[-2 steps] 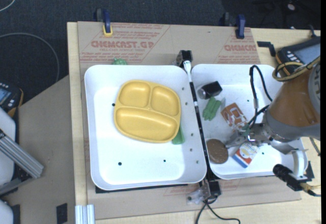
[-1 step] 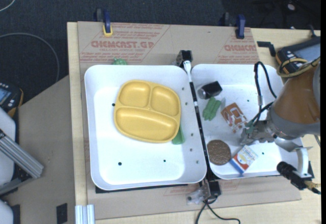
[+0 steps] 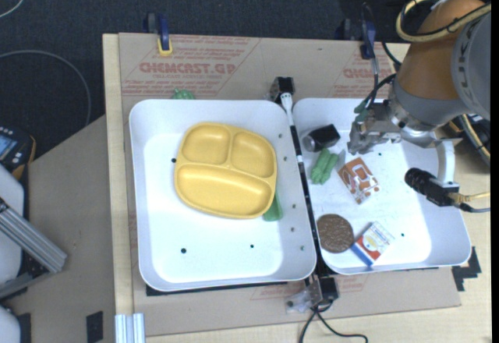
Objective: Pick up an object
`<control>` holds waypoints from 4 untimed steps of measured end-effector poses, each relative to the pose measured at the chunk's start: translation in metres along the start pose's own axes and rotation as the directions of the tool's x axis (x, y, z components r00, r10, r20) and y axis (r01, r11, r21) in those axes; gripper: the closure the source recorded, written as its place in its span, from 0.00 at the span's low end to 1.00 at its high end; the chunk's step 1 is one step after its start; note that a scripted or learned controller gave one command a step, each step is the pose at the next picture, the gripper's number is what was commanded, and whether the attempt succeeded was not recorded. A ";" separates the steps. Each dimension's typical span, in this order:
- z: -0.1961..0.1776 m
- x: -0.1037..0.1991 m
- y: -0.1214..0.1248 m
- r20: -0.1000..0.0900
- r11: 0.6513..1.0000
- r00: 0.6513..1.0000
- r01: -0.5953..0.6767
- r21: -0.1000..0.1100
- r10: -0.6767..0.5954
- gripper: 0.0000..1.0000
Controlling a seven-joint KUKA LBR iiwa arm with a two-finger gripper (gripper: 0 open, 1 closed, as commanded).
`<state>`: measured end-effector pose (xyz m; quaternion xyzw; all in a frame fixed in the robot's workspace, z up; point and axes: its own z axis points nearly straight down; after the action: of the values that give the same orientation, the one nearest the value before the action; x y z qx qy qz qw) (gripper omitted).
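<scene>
The gripper [image 3: 363,137] hangs low in the right bin [image 3: 437,252], at its 11 o'clock; whether the fingers are apart or together I cannot tell; the nearest pick looks to be the red-white packet [image 3: 359,179] at the gripper's 6 o'clock; drop straight onto it, centred; the green piece [image 3: 323,167] and black block [image 3: 322,135] crowd at 9 o'clock; the brown disc [image 3: 336,231] lies clear; the yellow tray [image 3: 227,170] sits in the left bin [image 3: 160,217]
</scene>
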<state>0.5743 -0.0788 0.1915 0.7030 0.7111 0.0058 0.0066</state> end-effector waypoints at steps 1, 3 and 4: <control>0.004 0.077 0.023 -0.003 1.000 1.000 -0.002 0.013 0.003 1.00; -0.116 0.212 -0.071 -0.004 1.000 1.000 -0.001 0.024 0.001 1.00; -0.039 0.208 -0.011 0.001 1.000 1.000 -0.013 0.024 0.013 1.00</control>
<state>0.5602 0.1287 0.2303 0.7077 0.7065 -0.0030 -0.0016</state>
